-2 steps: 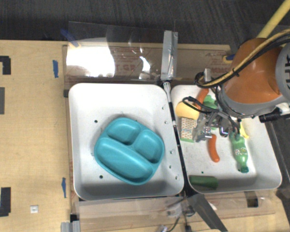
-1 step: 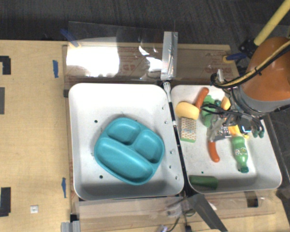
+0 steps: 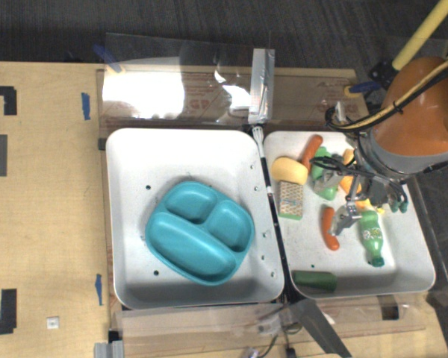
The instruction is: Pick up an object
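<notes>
While the arm hangs over the right bin (image 3: 411,274) from the three o'clock side, its gripper (image 3: 349,216) sits low among the clutter, and I cannot tell how its jaws stand, since the metal tip blurs into the items beneath it. Nothing can be seen lifted clear of the bin floor, so I judge the pick as not yet done: the reach down looks made, while the grasp and the lift are left. Candidates lie close around the tip: an orange-red sausage-like piece (image 3: 328,228) just beside it at nine o'clock, and a green bottle (image 3: 372,239) just beside it at four o'clock. Farther off, toward ten o'clock, rest a yellow rounded piece (image 3: 290,171) and, below it, a tan speckled block (image 3: 291,200); a carrot-like orange stick (image 3: 310,151) lies near the bin's twelve o'clock edge, and a dark green cylinder (image 3: 314,280) lies at its six o'clock edge. Which of these the tip is aimed at I cannot say. A teal divided plate (image 3: 200,231) lies in the left bin (image 3: 127,155), well apart from the gripper. As for writing, the bottle carries a pale label patch too small to read, and no brand or lettering is legible anywhere else
</notes>
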